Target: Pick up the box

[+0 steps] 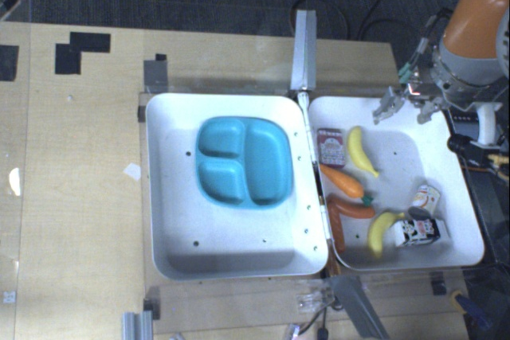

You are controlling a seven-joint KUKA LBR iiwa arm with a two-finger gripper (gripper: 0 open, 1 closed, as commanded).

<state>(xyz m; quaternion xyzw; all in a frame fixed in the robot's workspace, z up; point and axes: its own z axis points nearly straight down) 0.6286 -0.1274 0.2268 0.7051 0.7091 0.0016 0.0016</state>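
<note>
A small dark-red box (331, 147) lies flat at the left side of the right bin (470, 247), close to the divider. My gripper (405, 111) hovers over the bin's far right corner, well to the right of the box and above it in the view. Its two fingers are spread open with nothing between them. The grey arm with its orange band (478, 8) reaches in from the upper right.
Around the box lie a yellow banana (362, 153), a carrot (344, 182), a brown sausage (351, 209), a second banana (379, 230), a black-and-white carton (418, 231) and a small white carton (428, 197). The left bin (171, 247) holds a blue divided plate (243, 160).
</note>
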